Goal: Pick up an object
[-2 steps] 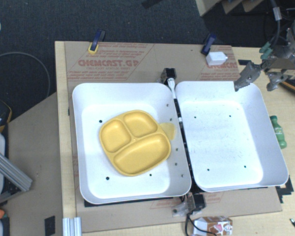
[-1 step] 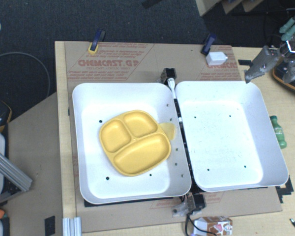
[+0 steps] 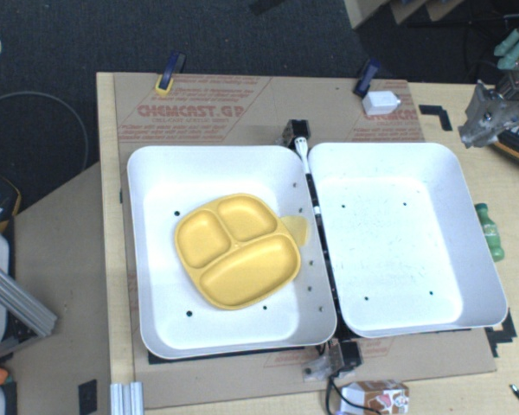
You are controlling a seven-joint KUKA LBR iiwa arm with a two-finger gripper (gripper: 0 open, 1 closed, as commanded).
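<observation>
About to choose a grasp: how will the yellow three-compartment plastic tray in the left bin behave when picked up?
The yellow three-compartment plastic tray looks moulded and rigid, so it probably won't flop. It looks thin, so likely light. Lying flat with a low rounded rim, it may slide across the white left bin rather than lift.

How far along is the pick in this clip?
Nothing looks done yet. The yellow divided plate lies flat in the left bin, with a small yellow piece tucked at its right edge. The hand sits off at the far right, beyond the right bin, with nothing visibly in it. Left to do: reach over to the left bin, grasp an object and lift it.
</observation>
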